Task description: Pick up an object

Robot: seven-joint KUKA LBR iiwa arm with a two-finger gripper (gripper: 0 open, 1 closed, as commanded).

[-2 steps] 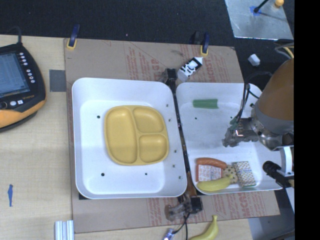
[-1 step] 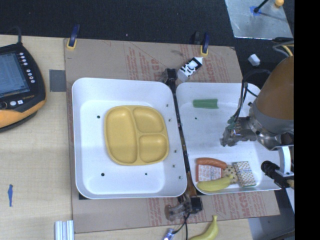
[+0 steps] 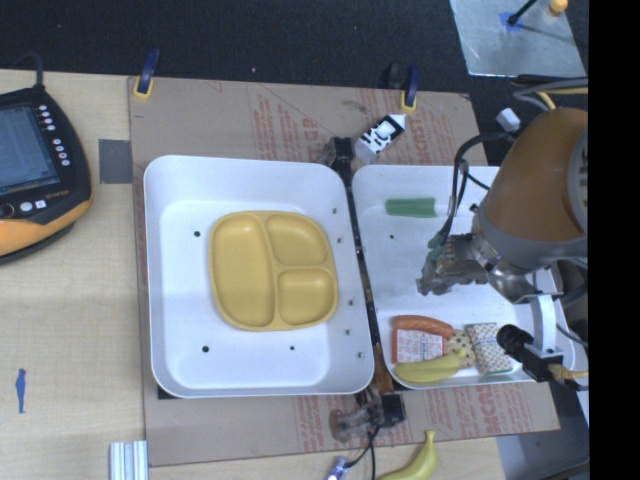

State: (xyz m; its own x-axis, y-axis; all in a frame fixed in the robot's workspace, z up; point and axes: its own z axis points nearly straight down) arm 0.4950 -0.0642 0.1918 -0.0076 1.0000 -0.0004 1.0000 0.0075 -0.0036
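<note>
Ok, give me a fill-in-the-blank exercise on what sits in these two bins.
1. The yellow divided plate lies in the ____ bin.
2. The plate has ____ compartments.
3. The small flat block near the right bin's far edge is ____ in colour.
4. The banana in the right bin lies at its ____ edge.

Missing words: left; three; green; near

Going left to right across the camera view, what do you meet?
Teach pendant → yellow divided plate in the left bin → green block in the right bin → end effector → arm's orange band.
</note>
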